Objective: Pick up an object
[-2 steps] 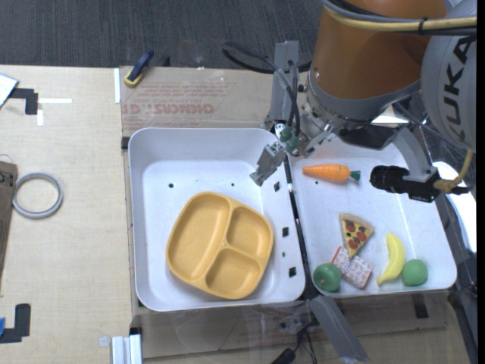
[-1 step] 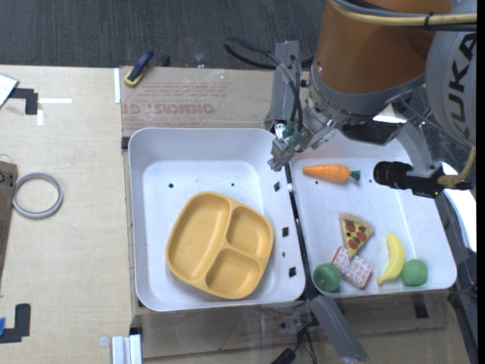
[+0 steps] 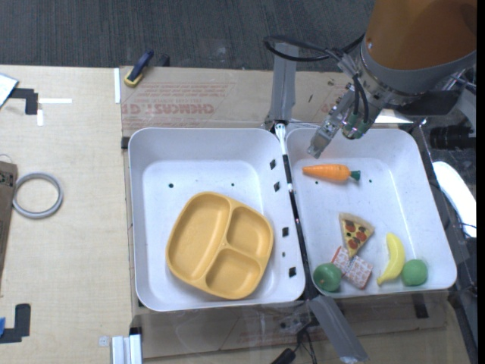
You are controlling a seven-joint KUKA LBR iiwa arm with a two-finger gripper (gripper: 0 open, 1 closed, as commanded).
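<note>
Two white bins [image 3: 144, 203] sit on a pale wood-tone surface [image 3: 68, 264]. A yellow divided plate [image 3: 220, 245] lies in one. The other holds an orange carrot [image 3: 327, 172] with a green tip, a yellow banana [image 3: 392, 258], two green round fruits [image 3: 327, 277], a pizza slice [image 3: 354, 234] dotted red, and what looks like a red-and-white checked wafer [image 3: 354, 269].

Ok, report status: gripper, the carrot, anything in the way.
Gripper above right bin's far edge, holding nothing. Carrot just below it, lying flat. Nothing on or against it.
</note>
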